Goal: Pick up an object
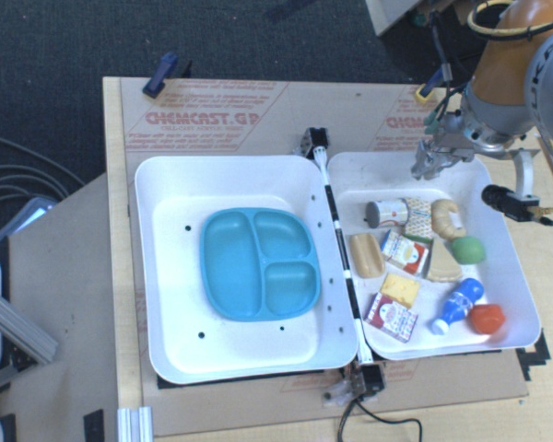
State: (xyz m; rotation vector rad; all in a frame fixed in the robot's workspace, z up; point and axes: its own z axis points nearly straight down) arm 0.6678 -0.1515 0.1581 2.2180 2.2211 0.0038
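Far to the left of my tool (433, 164), in the left shallow white plastic bin (157, 247), lies a light blue plastic plate with three compartments (260, 263), flat on the bin floor. Both bins rest on a worktop (212, 113) covered with a brown printed sheet.

My tool hangs over the far edge of the right white bin (521, 288), near its back wall, with the grey arm and its orange band (516, 35) rising behind it to the right. I cannot tell whether my tool is released or clenched; nothing is visible between its tips.

The things to pick all lie nearer the camera than my tool. Just below it and slightly left lies a small grey and white cylinder (387, 213) on its side. Below that is a tan bread-like block (366, 255), with a small red and white printed carton (405, 252) beside it. Lower still are a yellow block (400, 290) and a second red and white carton (391, 318). Directly below my tool lies a beige rounded piece (447, 219), then a green ball (469, 250), a blue and white bottle (457, 305) and an orange-red ball (487, 319).
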